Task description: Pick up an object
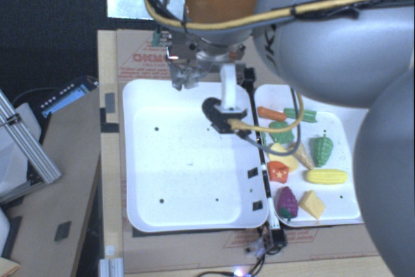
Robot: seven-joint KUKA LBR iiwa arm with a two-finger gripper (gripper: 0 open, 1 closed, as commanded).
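Observation:
My gripper (184, 78) hangs over the far edge of the left white bin (188, 168), near its back left part. Whether anything is in it cannot be made out. The right white bin (347, 207) holds several toy foods: an orange carrot (271, 114), a green pepper (322, 149), a yellow corn cob (326, 176), a red pepper (277, 171), a purple eggplant (287, 202) and a yellow cheese wedge (313, 205). All of them lie to the right of the gripper, across the wall between the bins.
The large grey arm covers the upper right of the view and the back of the right bin. A metal rail (29, 146) and a blue-and-black device (65, 96) lie on the bench to the left of the bins.

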